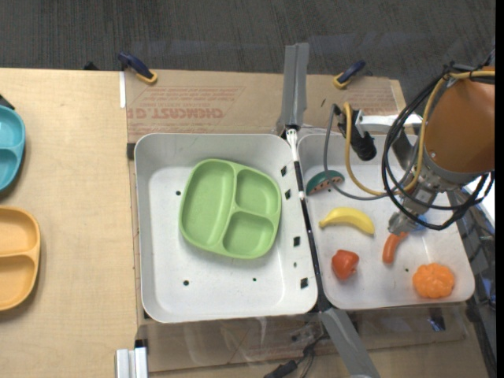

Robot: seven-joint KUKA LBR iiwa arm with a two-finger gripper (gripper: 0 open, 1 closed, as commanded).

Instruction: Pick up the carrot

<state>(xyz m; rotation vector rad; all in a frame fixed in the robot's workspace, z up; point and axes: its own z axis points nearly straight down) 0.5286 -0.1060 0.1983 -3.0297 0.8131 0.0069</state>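
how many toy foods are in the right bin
5. The watermelon slice lies at the bin's upper left, the banana below it, the tomato under that, the carrot by the gripper, the orange lower right. The arm may hide more.

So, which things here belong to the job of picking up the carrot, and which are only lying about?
Belong to the job:
- carrot, in the right bin
- gripper, right above the carrot's upper end

Only lying about:
- banana
- red fruit
- orange
- watermelon slice
- green divided plate in the left bin
- teal plate and yellow plate on the bench
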